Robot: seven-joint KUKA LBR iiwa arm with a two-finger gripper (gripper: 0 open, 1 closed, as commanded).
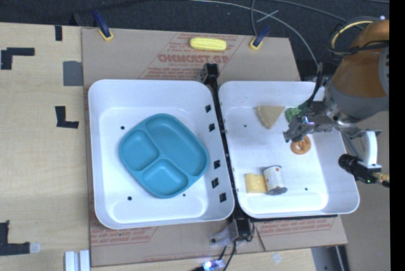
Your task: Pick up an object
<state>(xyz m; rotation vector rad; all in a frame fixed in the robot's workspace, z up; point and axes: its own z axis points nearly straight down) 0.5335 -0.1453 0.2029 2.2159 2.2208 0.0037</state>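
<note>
Hand (297, 132) hovering just above the orange ring (300, 147) in the right bin (342, 200).
The ring is lying directly below the hand, toward the viewer; whether the hand is clenched or released, I cannot tell.

Overhead slanted view of both bins (101, 137)

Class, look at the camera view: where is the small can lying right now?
The small can lies in the right bin, near its front edge, right beside a yellow block and below the orange ring.
</note>
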